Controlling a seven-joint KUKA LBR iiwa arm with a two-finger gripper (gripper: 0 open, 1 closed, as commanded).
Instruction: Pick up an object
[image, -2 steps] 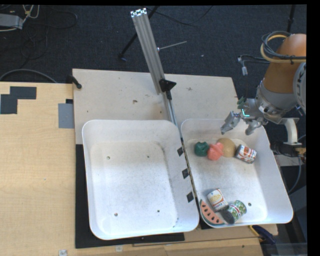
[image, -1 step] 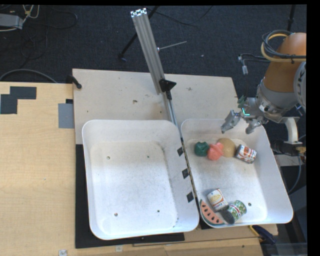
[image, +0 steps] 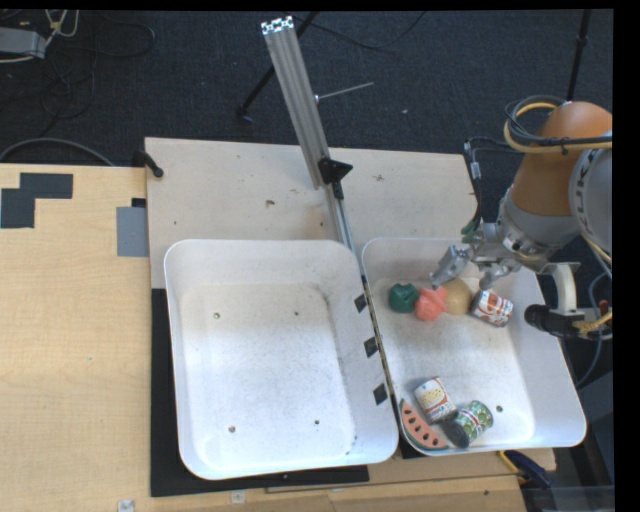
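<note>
- A small cluster is lying in the upper part of the right bin (image: 540, 400): a green toy (image: 403, 297) at the left, a red-orange piece (image: 431, 305) touching it, a tan ball (image: 456, 297) next, and a tipped can (image: 492, 308) at the right.
- The pincer (image: 474, 262) is hovering just above the tan ball and the can, with its fingers spreading apart and nothing sitting between them.
- The grey arm (image: 548, 205), with its orange band, is reaching in from the right above that bin's far corner.
- Near the bin's front edge, a second can (image: 434, 399) is lying beside a green can (image: 476, 417), with a watermelon slice (image: 422, 435) curving along the rim below them.
- The left bin (image: 200, 440) is sitting just beside the right one, their rims touching.
- Both bins are resting on the pale counter (image: 230, 190), where a slanted metal rail (image: 300, 100) is rising behind them.
</note>
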